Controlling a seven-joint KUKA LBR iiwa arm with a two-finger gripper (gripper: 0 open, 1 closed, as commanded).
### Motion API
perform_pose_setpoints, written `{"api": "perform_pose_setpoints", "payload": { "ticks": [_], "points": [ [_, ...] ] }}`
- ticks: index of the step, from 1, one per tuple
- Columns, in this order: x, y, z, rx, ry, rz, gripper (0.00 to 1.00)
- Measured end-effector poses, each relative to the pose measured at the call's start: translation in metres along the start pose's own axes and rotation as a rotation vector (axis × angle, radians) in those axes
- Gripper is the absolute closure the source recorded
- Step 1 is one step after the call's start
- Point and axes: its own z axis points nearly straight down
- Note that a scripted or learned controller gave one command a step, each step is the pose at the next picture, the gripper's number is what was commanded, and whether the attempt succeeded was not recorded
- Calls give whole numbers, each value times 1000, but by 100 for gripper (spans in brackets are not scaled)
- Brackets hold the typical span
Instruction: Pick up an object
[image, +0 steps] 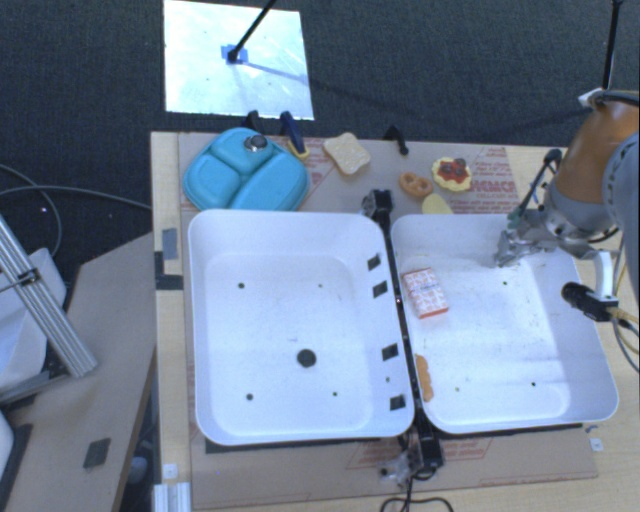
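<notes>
Tool (508, 250) low over right bin (520, 400), apart from red-white box (425, 293).

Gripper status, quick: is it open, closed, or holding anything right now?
Gripper: over the right bin, near its back edge; open or closed cannot be told, and nothing is seen held in it.

A small red-and-white patterned box (424, 292) lay flat in the right bin (590, 400), near that bin's left wall and slightly askew to it. Closer to the bin's front left corner, a small orange-brown piece (423, 377) rested against the same left wall.
</notes>
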Motion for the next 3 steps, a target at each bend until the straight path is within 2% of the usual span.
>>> {"api": "perform_pose_setpoints", "payload": {
  "ticks": [1, 2, 3],
  "points": [
    [118, 14, 11, 12, 12, -6, 100],
    [117, -50, 11, 9, 5, 8, 100],
    [75, -164, 5, 7, 5, 13, 100]
  ]
}}
